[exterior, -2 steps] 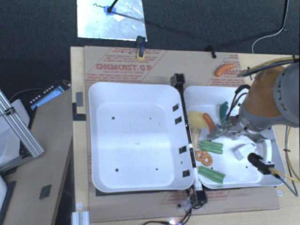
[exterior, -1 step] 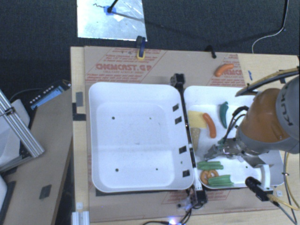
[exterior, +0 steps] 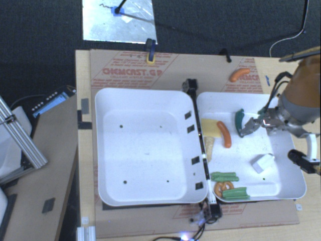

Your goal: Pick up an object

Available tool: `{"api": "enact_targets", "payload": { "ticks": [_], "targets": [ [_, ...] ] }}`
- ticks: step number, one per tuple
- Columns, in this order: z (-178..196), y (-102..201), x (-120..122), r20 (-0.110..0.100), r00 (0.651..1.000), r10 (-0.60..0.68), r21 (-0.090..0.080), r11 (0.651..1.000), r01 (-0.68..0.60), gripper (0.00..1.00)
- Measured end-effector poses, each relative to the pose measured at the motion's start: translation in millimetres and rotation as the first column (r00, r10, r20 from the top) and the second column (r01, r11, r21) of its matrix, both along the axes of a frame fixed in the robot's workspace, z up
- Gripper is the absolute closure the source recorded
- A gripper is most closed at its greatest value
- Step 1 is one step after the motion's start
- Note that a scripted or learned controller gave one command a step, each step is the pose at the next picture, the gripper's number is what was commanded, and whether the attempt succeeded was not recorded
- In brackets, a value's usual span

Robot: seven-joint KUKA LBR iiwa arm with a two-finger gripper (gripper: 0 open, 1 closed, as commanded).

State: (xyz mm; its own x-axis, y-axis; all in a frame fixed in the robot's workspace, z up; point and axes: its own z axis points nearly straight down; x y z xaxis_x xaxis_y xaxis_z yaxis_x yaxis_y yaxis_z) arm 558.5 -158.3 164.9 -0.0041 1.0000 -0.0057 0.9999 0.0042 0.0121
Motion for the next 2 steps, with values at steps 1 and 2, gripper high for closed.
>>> {"api": "enact_targets", "payload": {
  "ticks": [1,2],
  "targets": [
    [-82,48,-24,-0.013,1.0,0.001,0.007,1.0,-0.001,0.0],
    [-77,64,26,-0.006,1.0,-0.003,-0.006,1.0,0.003,0.0]
  ]
}}
